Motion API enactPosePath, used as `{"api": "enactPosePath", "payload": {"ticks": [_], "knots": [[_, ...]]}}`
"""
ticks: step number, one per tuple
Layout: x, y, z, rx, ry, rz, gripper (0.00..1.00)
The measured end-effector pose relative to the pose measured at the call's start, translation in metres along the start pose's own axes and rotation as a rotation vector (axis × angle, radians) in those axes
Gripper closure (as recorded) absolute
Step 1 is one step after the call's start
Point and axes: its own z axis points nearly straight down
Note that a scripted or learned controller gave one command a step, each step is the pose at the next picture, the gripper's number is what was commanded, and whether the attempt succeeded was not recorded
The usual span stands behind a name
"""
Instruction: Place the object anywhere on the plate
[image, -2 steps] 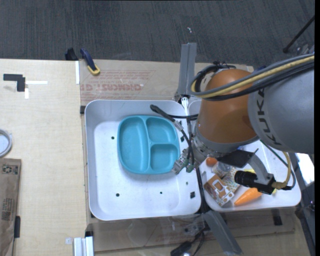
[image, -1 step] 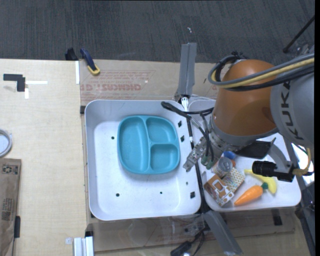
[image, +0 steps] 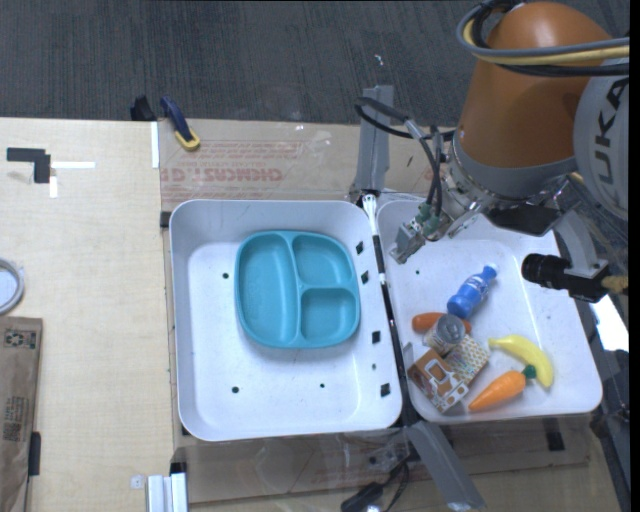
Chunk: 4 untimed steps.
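A light blue plate (image: 297, 290) with three compartments lies in the left bin (image: 205, 400), and nothing rests on it. The right bin (image: 570, 400) holds a blue bottle (image: 472, 292), a small orange piece (image: 428, 322), a grey can (image: 450, 331), a patterned packet (image: 447, 373), a yellow banana (image: 524, 354) and an orange carrot (image: 497, 391). My gripper (image: 409, 240) hangs over the back left corner of the right bin, close to the wall between the bins, apart from all these objects. I see nothing held in it.
The arm's orange band (image: 535, 80) looms over the back of the right bin. A black cylinder (image: 560, 272) juts in at the right bin's right side. A yellow and blue clamp (image: 180, 125) lies on the cardboard behind the left bin.
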Motion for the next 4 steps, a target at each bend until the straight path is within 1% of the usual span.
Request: {"api": "enactPosePath", "payload": {"ticks": [1,2,3,4], "knots": [[0.072,-0.028,0.126,0.002,0.003,-0.131,1.00],[0.057,-0.036,0.053,0.000,0.001,0.007,1.00],[0.091,-0.015,0.102,0.002,0.002,-0.118,1.00],[0.065,-0.031,0.079,-0.001,0.000,-0.096,1.00]]}}
